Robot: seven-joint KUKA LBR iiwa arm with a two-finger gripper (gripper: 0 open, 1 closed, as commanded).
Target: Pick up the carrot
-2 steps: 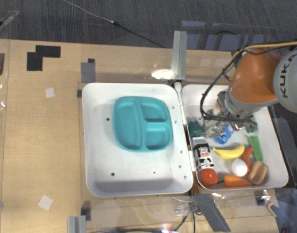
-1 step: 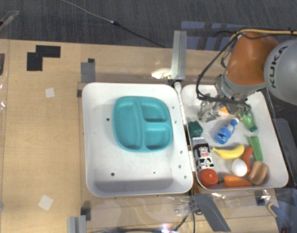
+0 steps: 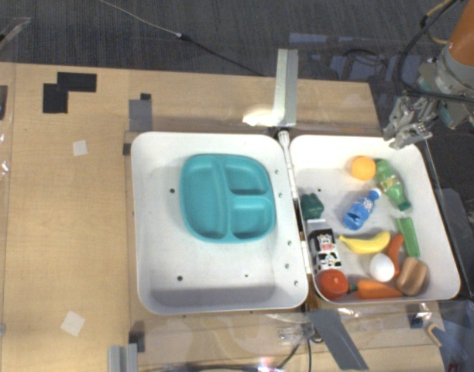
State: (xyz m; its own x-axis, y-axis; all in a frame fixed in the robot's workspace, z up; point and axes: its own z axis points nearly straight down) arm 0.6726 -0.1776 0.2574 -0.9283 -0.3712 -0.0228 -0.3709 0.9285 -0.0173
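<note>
My gripper (image 3: 408, 130) hangs over right bin's (image 3: 442, 208) far corner, nothing between fingers; spread or pressed, cannot tell. Carrot (image 3: 379, 289) lies flat at near edge, wedged between tomato (image 3: 332, 283) and egg (image 3: 382, 267). Tight approach likely.

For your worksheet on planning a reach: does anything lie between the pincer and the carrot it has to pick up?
Yes. The pincer hangs over the right bin's far right corner, while the carrot lies along the near wall. Between them lie the green bottle, blue bottle, banana and white egg.
</note>
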